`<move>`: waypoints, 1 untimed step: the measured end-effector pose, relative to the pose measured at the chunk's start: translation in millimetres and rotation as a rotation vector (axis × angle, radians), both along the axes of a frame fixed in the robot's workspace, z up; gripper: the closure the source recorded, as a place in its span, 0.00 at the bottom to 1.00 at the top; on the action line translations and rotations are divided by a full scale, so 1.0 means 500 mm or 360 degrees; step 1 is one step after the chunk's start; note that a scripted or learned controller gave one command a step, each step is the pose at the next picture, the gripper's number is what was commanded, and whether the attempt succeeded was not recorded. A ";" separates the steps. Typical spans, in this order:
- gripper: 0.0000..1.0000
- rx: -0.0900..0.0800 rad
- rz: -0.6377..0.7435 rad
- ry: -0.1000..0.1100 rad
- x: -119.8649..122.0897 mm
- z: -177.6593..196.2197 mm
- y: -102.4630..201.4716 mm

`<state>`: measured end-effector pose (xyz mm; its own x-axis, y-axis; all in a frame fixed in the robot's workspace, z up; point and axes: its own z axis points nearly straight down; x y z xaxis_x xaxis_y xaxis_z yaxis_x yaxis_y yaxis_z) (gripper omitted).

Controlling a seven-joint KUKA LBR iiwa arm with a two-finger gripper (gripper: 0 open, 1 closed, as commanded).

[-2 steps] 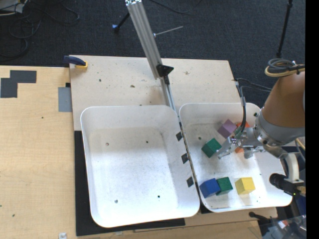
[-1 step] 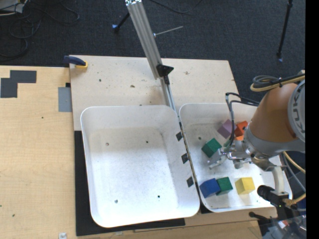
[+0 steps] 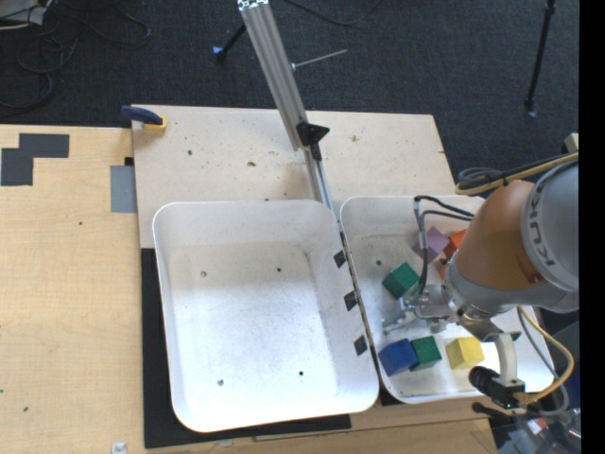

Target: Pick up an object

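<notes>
The grey arm (image 3: 529, 244) with its orange band reaches in from the right and hangs low over the right bin (image 3: 364, 218). Its jaws (image 3: 406, 312) sit near the middle of that bin, metal parts pointing toward the divider between the two bins; whether they are released or clenched cannot be told, since the wrist hides most of them, and no object is seen between them.

The objects all lie in the right bin. A dark green block (image 3: 401, 279) sits just above the jaws, tilted on the bin floor. Below the jaws, a blue block (image 3: 398, 357) and a smaller green block (image 3: 426, 351) rest side by side, touching or nearly so, near the bin's front wall. A yellow block (image 3: 464, 352) lies just right of them. A pale purple piece (image 3: 437, 242) and an orange piece (image 3: 456, 240) show beside the arm, partly covered by it.

The left bin (image 3: 180, 218) stands beside the right one on the tabletop (image 3: 227, 154). A slanted metal rail (image 3: 279, 64) rises behind the bins.
</notes>
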<state>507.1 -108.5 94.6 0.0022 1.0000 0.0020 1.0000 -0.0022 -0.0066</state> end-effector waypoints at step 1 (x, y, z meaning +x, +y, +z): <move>1.00 -0.0001 -0.0015 -0.0002 0.000 0.023 -0.005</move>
